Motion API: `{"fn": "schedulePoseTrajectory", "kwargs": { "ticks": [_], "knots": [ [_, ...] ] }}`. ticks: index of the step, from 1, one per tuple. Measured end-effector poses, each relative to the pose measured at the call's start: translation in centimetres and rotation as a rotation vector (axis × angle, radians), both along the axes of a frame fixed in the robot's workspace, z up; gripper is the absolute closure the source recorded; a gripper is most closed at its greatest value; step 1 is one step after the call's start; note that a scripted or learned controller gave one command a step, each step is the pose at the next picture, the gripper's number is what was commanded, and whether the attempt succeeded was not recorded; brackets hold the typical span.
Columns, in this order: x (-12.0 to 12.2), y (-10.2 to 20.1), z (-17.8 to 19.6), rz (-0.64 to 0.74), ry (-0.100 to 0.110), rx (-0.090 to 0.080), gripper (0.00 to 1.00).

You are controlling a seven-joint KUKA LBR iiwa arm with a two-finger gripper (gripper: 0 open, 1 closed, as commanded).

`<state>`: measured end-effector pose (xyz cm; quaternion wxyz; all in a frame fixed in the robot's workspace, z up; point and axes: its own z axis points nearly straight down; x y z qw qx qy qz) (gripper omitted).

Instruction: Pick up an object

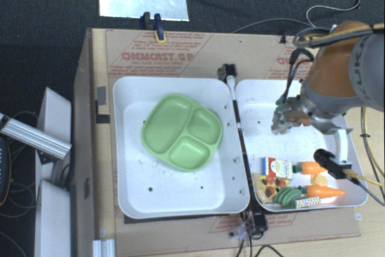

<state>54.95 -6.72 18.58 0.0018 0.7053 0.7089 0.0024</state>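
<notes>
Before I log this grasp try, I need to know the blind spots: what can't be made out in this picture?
- Gripper: small and blurred under the arm's wrist over the right bin; finger state and any held object unreadable.
- Toy pile at the bin's near edge: pieces overlap, so the count is uncertain.
- Small carton: print too small to read.
- Arm: cut off by the right edge.

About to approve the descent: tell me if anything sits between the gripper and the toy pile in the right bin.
Nothing visible does. The gripper hangs above bare bin floor; the toy pile lies nearer the camera, with open floor between.
</notes>
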Motion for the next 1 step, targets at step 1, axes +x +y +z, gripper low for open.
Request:
{"fn": "schedulePoseTrajectory", "kwargs": {
  "ticks": [1],
  "knots": [
    [-0.12,-0.14,-0.12,-0.002,0.004,-0.001,0.0]
  ]
}}
